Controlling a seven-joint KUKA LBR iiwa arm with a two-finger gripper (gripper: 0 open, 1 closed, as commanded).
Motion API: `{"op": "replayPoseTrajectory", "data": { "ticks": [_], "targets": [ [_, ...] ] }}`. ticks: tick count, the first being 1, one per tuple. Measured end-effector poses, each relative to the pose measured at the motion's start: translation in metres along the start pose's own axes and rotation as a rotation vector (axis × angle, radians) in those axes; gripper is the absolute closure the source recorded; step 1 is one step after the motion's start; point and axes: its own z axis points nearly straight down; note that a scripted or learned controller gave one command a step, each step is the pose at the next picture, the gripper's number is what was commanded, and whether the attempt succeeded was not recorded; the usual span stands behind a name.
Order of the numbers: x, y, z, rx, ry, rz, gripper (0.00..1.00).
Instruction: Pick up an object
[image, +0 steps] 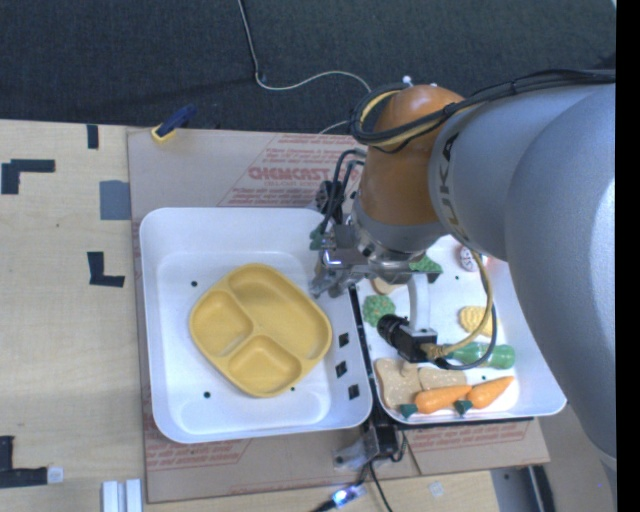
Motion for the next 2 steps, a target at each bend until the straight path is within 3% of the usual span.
{"op": "replayPoseTrajectory", "data": {
  "ticks": [1, 2],
  "targets": [
    [-0.010, 0.010, -0.016, -0.003, -0.001, 0.005, 1.00],
    [-0.005, -0.001, -0.013, -0.001, -0.002, 0.006, 1.00]
  ]
}}
